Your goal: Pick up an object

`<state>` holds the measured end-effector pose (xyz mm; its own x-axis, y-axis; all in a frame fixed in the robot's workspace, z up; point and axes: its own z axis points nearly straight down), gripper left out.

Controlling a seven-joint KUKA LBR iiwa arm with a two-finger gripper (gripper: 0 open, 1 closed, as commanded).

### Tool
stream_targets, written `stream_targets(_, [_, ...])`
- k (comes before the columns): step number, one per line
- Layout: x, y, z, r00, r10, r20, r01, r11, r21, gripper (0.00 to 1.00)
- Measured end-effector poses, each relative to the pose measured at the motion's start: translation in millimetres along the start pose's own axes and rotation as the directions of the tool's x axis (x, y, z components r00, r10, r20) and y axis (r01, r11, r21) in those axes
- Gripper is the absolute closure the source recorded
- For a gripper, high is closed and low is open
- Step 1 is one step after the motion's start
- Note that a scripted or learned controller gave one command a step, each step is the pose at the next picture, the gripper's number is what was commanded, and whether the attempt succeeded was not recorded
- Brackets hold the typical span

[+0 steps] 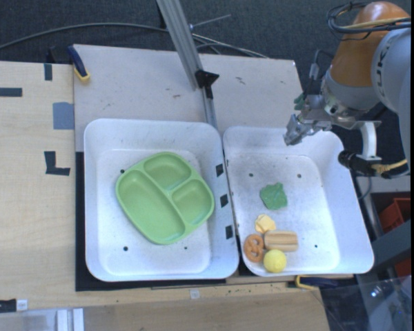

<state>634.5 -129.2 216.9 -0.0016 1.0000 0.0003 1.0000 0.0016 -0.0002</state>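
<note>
Gripper (pixel 294 134) above the far rim of the right bin (pixel 345 185), with nothing seen between its fingers.
Whether the fingers are spread or closed cannot be told from this slanted view; the arm (pixel 362 61) reaches in from the right, its orange band above the wrist. Inside the right bin a green lump (pixel 274 196) lies near the middle, well apart from the gripper. Closer to the near edge sits a small cluster: a pale yellow piece (pixel 265 223), a tan roll (pixel 281 240) just beside it, an orange ring-shaped piece (pixel 253 247) at the left of the roll, and a yellow ball (pixel 275 261) touching the roll's near side. The left bin (pixel 96 185) holds a green divided plate (pixel 165 197) with three compartments, lying flat and turned at an angle. Both bins rest side by side on the table (pixel 27 185).
</note>
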Motion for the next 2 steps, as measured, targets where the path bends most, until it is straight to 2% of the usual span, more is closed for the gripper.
stream_targets(1, [61.1,-20.1,-1.3,1.0,-0.005,-0.001,0.005,1.0,0.003,1.0])
stream_targets(2, [107.6,-28.9,-5.9,1.0,-0.005,-0.002,0.005,1.0,0.002,1.0])
